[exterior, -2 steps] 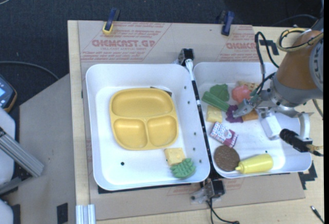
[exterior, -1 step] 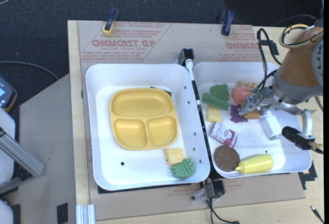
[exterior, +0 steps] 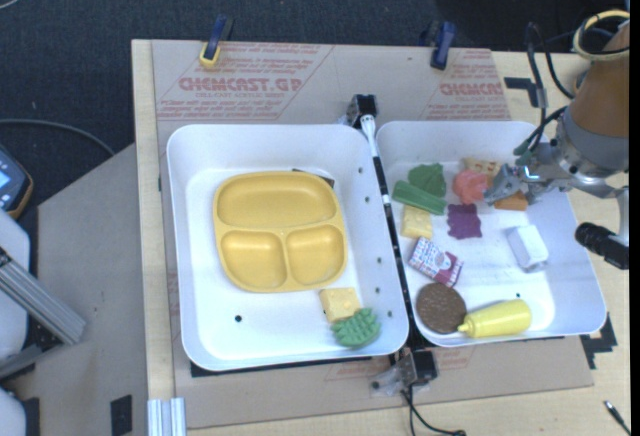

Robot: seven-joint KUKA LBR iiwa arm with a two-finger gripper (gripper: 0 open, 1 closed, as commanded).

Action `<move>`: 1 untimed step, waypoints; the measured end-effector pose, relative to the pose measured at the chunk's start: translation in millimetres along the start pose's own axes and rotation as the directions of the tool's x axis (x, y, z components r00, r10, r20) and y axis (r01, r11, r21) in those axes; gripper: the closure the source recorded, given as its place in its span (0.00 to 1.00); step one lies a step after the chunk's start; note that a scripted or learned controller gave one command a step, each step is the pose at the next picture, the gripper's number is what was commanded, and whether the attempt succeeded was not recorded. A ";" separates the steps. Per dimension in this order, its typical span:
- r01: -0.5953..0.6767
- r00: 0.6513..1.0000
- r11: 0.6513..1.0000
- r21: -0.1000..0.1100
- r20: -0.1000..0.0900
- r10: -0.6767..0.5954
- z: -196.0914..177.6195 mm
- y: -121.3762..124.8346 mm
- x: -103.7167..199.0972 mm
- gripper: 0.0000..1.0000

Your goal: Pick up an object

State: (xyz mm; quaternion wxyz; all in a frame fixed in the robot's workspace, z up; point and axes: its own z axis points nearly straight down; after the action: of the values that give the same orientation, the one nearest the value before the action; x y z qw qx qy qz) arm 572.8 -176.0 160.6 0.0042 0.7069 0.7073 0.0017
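Note:
My gripper [exterior: 512, 182] reaches in from the right over the upper right part of the right bin [exterior: 570, 309]. Just under its tip lies a small orange piece [exterior: 512, 204], and a pink-red round item [exterior: 470, 186] sits immediately to its left. A tan cracker-like piece [exterior: 483, 167] lies just beyond that. Whether the gripper touches the orange piece is unclear. The grey arm with its orange band [exterior: 605, 99] rises at the right edge.
The right bin also holds a green leafy item [exterior: 422, 186], a yellow block [exterior: 417, 222], a purple piece [exterior: 463, 221], a pink-white packet [exterior: 436, 261], a brown disc [exterior: 440, 306], a yellow bottle [exterior: 497, 318] and a white block [exterior: 527, 246]. The left bin [exterior: 190, 224] holds a yellow divided plate [exterior: 280, 229], a yellow cube [exterior: 340, 302] and a green bumpy item [exterior: 357, 327].

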 end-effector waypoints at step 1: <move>0.001 1.000 1.000 0.001 -0.001 -0.001 -48.2 -4.7 5.0 1.00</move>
State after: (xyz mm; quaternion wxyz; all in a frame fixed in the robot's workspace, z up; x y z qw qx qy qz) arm 567.7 -170.9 208.8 0.0037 0.7066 0.7076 0.0016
